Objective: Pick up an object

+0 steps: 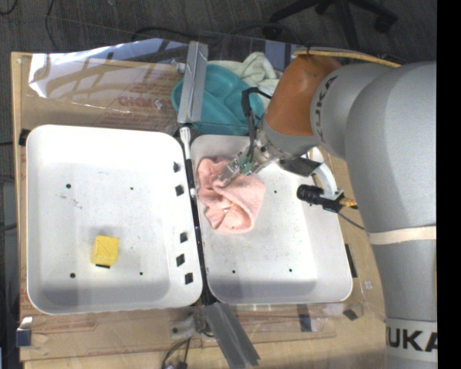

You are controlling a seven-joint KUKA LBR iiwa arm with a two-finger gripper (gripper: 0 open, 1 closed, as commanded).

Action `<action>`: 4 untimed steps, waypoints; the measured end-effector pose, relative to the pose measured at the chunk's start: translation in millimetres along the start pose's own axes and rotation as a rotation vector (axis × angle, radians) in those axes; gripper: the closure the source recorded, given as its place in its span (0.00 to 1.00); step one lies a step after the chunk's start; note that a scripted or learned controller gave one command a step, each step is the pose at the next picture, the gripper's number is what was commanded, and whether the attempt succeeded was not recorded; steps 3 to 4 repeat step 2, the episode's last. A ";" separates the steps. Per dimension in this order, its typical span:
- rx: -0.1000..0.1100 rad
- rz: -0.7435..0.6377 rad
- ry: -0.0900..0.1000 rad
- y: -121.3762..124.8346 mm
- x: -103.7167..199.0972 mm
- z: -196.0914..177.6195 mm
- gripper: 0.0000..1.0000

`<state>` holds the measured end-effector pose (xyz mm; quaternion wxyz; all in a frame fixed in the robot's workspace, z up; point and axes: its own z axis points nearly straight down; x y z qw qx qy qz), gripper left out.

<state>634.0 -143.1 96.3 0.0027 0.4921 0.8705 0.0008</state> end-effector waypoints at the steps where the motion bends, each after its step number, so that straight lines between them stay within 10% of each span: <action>1: -0.001 -0.005 -0.001 1.1 0.2 -10.8 1.00; 2: 0.003 -0.192 0.002 32.2 9.6 -126.9 1.00; 4: 0.003 -0.192 0.002 32.2 9.6 -126.9 1.00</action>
